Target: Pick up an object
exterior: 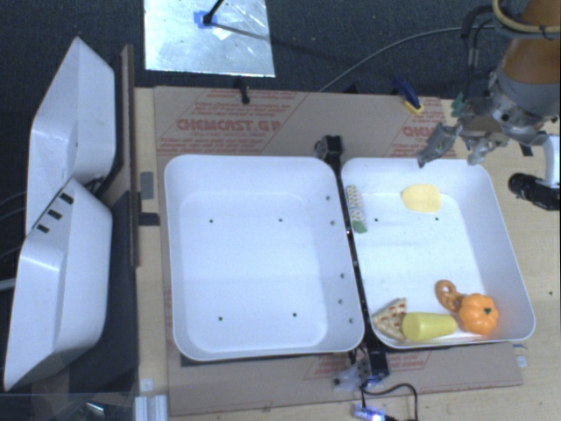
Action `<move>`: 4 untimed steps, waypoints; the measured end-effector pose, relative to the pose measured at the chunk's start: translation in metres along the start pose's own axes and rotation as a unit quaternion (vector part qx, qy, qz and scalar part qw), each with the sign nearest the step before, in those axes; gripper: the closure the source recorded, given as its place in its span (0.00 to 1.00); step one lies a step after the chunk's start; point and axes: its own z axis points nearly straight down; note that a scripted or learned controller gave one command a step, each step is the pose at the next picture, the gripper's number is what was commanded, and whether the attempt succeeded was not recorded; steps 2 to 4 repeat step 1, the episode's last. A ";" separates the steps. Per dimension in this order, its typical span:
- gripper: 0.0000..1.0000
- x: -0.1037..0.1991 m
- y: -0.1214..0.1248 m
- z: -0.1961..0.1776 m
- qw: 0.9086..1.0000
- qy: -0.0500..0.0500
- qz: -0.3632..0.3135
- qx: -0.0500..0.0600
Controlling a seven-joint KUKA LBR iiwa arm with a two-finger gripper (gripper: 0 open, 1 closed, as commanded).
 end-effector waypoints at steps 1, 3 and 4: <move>0.00 -0.022 0.031 0.023 1.000 0.000 0.001 0.001; 0.00 -0.022 0.031 0.023 1.000 0.000 0.001 0.001; 0.00 -0.022 0.031 0.023 1.000 0.000 0.001 0.001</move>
